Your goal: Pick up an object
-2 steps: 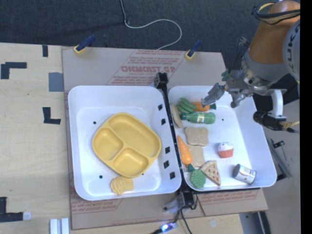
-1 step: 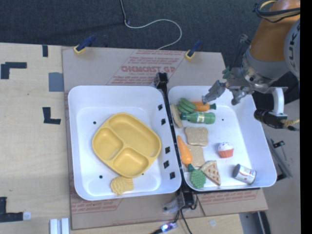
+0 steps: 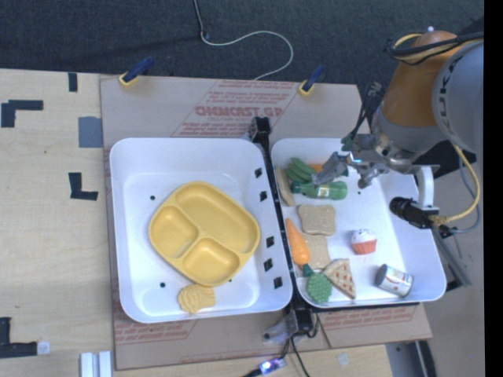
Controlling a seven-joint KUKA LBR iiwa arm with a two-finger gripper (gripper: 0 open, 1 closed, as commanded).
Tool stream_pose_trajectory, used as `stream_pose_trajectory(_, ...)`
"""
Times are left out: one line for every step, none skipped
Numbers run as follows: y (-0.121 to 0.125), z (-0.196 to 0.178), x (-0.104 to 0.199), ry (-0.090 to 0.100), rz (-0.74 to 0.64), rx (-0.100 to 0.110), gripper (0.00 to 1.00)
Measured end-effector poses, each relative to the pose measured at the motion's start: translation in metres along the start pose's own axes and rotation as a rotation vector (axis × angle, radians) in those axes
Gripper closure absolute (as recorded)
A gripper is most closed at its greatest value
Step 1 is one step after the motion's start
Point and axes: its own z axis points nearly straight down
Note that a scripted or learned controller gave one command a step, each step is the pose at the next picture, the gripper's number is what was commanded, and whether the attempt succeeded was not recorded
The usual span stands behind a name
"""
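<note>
Green toy vegetable (image 3: 321,188) under gripper (image 3: 348,170), upper right bin (image 3: 416,265) | fingers spread, holding nothing | pick not yet made

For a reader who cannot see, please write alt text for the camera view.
A grey robot arm reaches from the right, its tool above green toy vegetables in the right white bin, which also holds toy bread, a carrot, a cupcake and a can. The left bin holds a yellow divided tray.
</note>
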Motion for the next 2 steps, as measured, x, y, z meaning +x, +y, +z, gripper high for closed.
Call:
stream_pose_trajectory(-0.001, 0.065, 0.002, 0.000, 0.000, -0.001, 0.00)
stream_pose_trajectory(-0.001, 0.111, 0.002, -0.001, -0.001, -0.005, 0.00)
